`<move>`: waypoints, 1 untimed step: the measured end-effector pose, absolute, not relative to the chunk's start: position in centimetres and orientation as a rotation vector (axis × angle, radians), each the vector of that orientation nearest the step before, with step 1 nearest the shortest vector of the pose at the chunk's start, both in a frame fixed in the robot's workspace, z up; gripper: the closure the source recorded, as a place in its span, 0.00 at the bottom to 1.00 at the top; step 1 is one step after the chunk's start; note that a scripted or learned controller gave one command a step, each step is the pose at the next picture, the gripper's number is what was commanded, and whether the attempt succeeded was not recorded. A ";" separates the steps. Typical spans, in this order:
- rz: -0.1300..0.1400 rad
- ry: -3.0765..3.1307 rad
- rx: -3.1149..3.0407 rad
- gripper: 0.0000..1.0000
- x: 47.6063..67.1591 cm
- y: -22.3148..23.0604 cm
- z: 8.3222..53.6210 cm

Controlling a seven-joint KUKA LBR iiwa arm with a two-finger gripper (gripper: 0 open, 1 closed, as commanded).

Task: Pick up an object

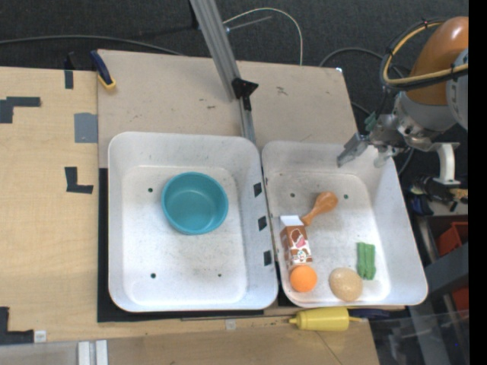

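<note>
Presently: gripper (pixel 356 149) over the right bin's (pixel 396 204) upper rim, fingers parted, holding nothing. Right bin: wooden spoon (pixel 321 205), carton (pixel 296 243), orange ball (pixel 303 278), egg (pixel 345 284), green piece (pixel 367 259). Left bin (pixel 129 204): teal bowl (pixel 195 202).

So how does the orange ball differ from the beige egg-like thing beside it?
The orange ball is bright orange; the egg is pale beige. The ball looks round, the egg slightly oval and a little larger. The ball touches the brown packet; the egg lies apart, near the green piece. Both are smooth and lie at the right bin's near edge.
</note>
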State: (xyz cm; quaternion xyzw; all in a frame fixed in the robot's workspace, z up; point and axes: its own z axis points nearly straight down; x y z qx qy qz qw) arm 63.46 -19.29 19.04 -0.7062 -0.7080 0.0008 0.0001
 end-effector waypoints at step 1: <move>0.003 -2.224 -2.219 0.00 63.5 -19.3 19.0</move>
